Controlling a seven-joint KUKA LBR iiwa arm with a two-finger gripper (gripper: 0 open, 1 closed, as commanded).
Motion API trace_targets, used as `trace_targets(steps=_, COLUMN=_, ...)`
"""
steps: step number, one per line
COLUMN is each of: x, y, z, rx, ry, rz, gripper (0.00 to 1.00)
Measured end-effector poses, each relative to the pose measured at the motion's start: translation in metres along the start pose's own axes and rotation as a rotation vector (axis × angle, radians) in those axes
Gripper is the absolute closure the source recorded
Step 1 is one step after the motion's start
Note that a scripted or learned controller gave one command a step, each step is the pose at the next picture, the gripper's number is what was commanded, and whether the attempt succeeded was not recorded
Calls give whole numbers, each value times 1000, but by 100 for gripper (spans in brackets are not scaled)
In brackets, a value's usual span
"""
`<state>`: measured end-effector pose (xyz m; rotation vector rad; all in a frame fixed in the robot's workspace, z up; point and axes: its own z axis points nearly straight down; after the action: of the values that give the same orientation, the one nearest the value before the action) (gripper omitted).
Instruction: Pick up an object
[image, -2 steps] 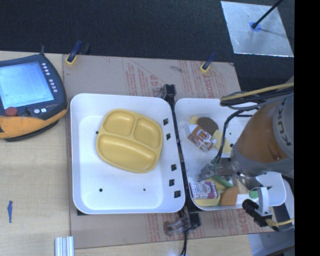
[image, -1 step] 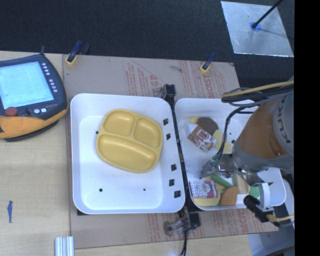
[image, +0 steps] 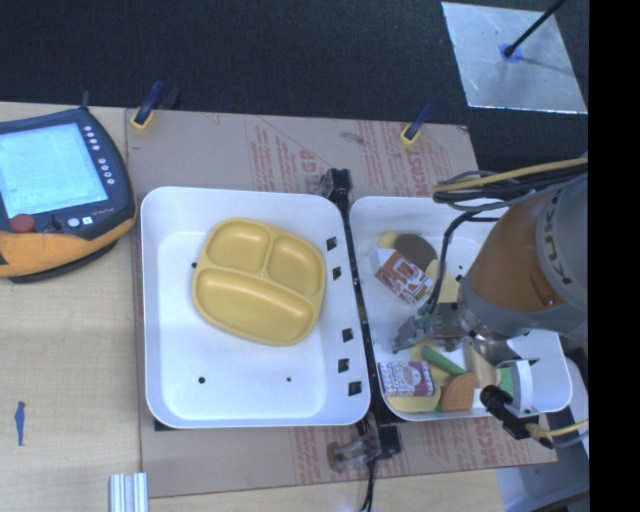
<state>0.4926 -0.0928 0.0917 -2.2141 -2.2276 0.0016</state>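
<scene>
Task names no specific object; candidates sit in the right bin (image: 365, 300), lower right of the frame: a small printed packet (image: 406, 379) at the bin's lower left corner, a brown-and-white packet (image: 402, 274) near its upper middle, a dark brown round piece (image: 412, 245) just above that, a green stick-like item (image: 440, 357) and a tan wedge (image: 458, 393) near the bottom edge. All look like toy food or small packaging, so probably light, stiff enough to pinch, maybe slick plastic; the flat packets lie low and are best gripped across a short edge, the wedge across its sides. Gripper (image: 425, 330) hangs over the bin's middle, just above the green item; whether it is released or clenched, cannot tell, and nothing visibly held. Packet printing is too small to read. Left bin (image: 160, 300) holds a yellow compartment tray (image: 260, 280). A teach pendant (image: 55, 190) with lit screen sits upper left, text unreadable. Cardboard under the bins (image: 290, 150) has faint red print, illegible.
</scene>
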Motion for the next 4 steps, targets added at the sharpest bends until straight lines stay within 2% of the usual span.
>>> trace_targets(steps=2, x=-19, y=-4, z=0, rx=-1, ry=0, rz=5, gripper=0)
trace_targets(steps=3, x=-3, y=4, z=0, rx=-1, ry=0, rz=0, gripper=0)
trace_targets(steps=4, x=-11, y=-5, z=0, rx=4, ry=2, rz=3, gripper=0)
